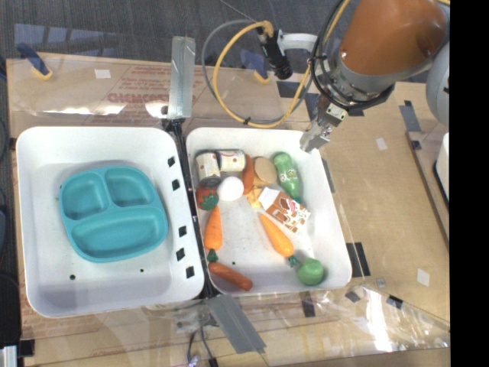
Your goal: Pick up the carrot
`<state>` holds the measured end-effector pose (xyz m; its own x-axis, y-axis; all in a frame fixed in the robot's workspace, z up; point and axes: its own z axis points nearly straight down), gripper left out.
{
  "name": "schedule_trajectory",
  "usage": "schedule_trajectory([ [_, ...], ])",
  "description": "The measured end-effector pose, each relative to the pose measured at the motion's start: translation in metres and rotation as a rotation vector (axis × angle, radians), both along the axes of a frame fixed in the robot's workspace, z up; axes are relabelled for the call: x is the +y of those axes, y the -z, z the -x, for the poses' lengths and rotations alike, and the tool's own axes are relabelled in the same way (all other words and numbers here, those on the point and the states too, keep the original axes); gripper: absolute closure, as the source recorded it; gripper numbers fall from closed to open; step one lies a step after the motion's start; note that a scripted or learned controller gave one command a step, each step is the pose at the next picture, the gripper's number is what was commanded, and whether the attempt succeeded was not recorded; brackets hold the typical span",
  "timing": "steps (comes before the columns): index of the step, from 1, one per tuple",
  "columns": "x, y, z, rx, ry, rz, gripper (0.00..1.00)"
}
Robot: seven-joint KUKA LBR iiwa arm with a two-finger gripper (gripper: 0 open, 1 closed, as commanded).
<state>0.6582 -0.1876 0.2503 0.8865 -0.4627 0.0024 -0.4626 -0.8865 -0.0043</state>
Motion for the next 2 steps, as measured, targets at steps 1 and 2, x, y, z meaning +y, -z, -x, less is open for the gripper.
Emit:
schedule_trajectory([
  [1,0.036,-0.005,0.017,-0.002,-0.284,-0.001,1.0],
  [2,-0.022,-0.009,0.0,-0.002,-0.283,0.002,1.0],
])
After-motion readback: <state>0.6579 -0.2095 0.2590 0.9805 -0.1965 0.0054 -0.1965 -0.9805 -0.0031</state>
